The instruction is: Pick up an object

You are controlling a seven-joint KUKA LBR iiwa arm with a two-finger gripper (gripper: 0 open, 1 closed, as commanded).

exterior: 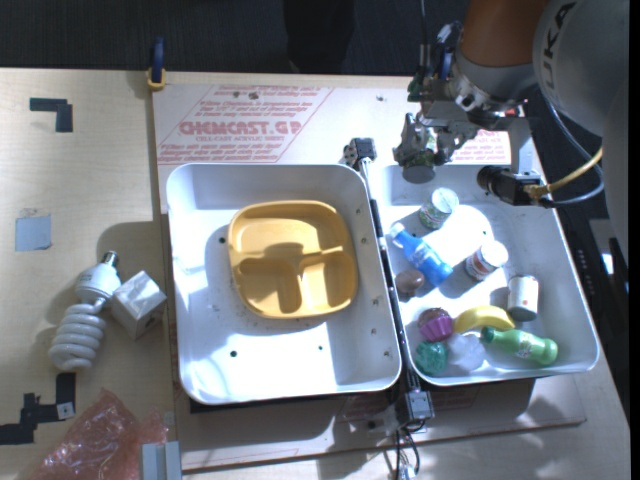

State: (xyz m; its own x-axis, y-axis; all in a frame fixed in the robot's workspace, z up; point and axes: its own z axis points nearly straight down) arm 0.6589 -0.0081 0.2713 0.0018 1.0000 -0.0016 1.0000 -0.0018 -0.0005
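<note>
Gripper [420, 153] position: above the far edge of the right bin [570, 298], under the grey arm [560, 28] with its orange band. It appears to hold a dark green item at about the fingertips, but the shapes merge there; whether it is clenched, released or grasping cannot be told.

Candidate objects all lie in the right bin. Nearest the gripper, just inside the far edge, sits a small round jar with a green lid [438, 208]. Toward the bin's middle, next to the left wall, lies a blue bottle [422, 253]; beside it, toward the right wall, lies a small jar with a red lid [486, 261]. A white can [523, 295] rests close to the right wall. Along the near edge lie a yellow banana [484, 319], a green bottle [522, 344], a purple ball [434, 323] and a teal lump [431, 357].

Handling judgement: the blue bottle is probably light, stiff plastic, and smooth, so it may slip or roll. Take hold across the middle of its body, fingers square to its long axis. The banana likely offers a softer, grippier surface.

The left bin [190, 298] holds a yellow tray [292, 258].
</note>
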